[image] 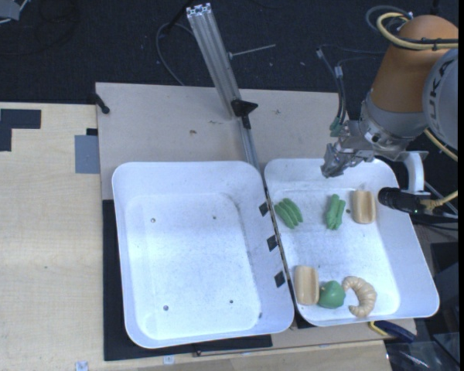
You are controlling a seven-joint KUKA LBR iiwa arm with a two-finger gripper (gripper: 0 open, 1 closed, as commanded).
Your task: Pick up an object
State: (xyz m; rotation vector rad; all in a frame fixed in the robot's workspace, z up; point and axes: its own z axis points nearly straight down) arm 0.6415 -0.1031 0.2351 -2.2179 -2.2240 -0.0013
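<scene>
My gripper [337,164] hangs over the far edge of the right bin [406,284], above and clear of the objects. Below it lie a green ridged vegetable [335,211] and a tan bread roll [363,206] side by side. Further left in the same bin sits a green leafy piece [288,212]. Near the bin's front edge are a second tan roll [306,284], a round green object [332,294] and a curved croissant [361,294], close together. Nothing shows between the fingers.
The left bin [189,253] stands beside the right one, with black clips [271,242] on the shared rim. A metal rail [220,64] slants up behind the bins. A black cylinder [402,200] sticks out at the right bin's right edge.
</scene>
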